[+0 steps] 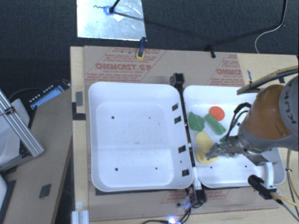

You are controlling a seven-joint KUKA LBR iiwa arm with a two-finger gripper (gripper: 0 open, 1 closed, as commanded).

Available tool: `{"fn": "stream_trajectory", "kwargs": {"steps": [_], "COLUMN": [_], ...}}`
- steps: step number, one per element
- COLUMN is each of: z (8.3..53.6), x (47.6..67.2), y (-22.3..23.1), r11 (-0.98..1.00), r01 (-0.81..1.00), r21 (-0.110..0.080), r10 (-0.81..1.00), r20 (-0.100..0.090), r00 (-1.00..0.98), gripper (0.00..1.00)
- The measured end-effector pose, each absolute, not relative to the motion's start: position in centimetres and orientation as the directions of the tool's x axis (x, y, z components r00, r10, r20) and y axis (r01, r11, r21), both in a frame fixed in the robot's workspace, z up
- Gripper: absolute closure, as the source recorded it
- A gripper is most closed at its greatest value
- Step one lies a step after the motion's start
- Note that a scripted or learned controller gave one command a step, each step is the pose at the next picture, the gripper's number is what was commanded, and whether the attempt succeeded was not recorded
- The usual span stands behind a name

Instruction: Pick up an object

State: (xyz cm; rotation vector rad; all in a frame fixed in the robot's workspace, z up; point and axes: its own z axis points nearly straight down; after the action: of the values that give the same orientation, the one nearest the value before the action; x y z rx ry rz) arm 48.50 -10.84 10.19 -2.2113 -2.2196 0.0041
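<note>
Yellow soft-looking lumps (204, 146) are lying at the right white bin's (233, 178) left side, beside green pieces (196, 122) and an orange-red disc (216, 112). The gripper (216, 149) is set at the yellow lump; its opening cannot be told. A slip could be caused by the rounded surface.

Tool (214, 151) low in right bin (205, 95), touching yellow object (203, 141); green pieces (196, 122) beside

A: Cam pos?
B: Fixed above bench (154, 59), looking down at a slant. Far enough back to take in both white bins (135, 134), w/ dark floor past the bench's far edge.
A: Arm side?
B: Enters from right.
</note>
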Motion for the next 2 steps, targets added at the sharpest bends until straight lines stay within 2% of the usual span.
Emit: {"fn": "stream_trajectory", "kwargs": {"steps": [1,2], "z": [8.5,8.4], "x": [56.9,55.2], "y": [-8.7,-13.3], "r11": [0.008,0.000], "r01": [1.000,1.000], "r21": [0.008,0.001], "r10": [1.000,1.000], "r20": [-0.002,0.000], "r00": [-0.008,0.000], "gripper": [0.00,0.00]}}
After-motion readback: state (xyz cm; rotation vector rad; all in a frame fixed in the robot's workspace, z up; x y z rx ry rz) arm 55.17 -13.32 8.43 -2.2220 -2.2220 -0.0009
